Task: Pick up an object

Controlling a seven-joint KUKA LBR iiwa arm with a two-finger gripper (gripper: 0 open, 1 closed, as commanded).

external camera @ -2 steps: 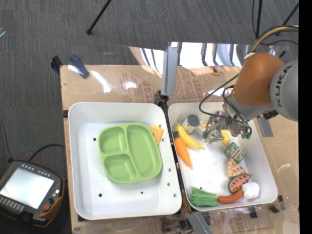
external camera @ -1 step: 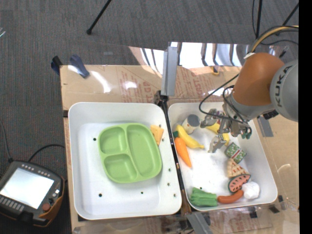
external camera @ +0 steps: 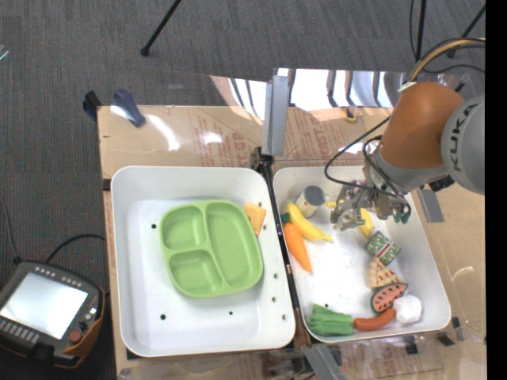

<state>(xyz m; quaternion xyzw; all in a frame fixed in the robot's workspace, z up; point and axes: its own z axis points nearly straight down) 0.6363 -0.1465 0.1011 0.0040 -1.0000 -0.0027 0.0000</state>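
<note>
Gripper [external camera: 353,209] low in right bin [external camera: 432,264] upper part, jaw opening unclear, cannot tell if anything held, banana [external camera: 307,223] and carrot [external camera: 298,246] just left of it, watermelon slice [external camera: 388,298] lower right, green divided plate [external camera: 211,248] in left bin [external camera: 135,212]

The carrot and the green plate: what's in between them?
In the camera view, a yellow cheese wedge sits by the green plate, then come the white bin walls where the two bins meet, and then the carrot.
</note>
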